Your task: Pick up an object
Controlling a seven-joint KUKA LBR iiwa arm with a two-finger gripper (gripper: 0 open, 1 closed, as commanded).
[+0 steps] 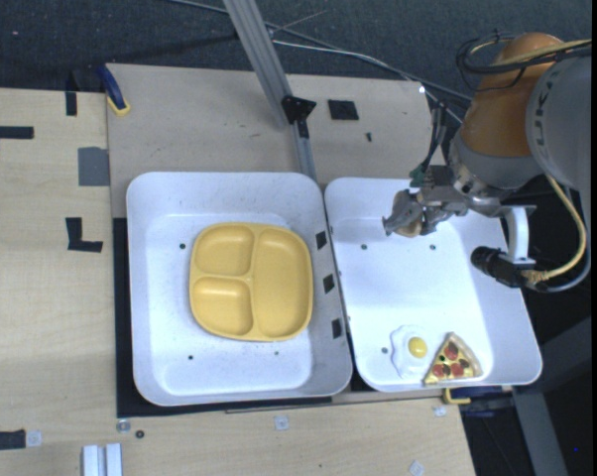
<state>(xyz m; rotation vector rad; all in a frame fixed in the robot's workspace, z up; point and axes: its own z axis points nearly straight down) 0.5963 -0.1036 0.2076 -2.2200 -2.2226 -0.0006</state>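
The fried egg toy and pizza slice toy lie touching in the right bin's near corner. The tool hovers over the far end; its grip state I cannot tell. It should travel nearward, then descend centred on one toy, clear of the wall.

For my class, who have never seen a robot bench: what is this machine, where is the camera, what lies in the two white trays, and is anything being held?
One camera looks down at a slant on a wooden bench. The grey machine with the orange band, reaching in from the right, is a robot arm; its gripper hangs over the far end of the right bin. Whether it holds anything cannot be told here. That bin's near corner has a toy fried egg beside a toy pizza slice. The left bin holds a yellow divided plate.
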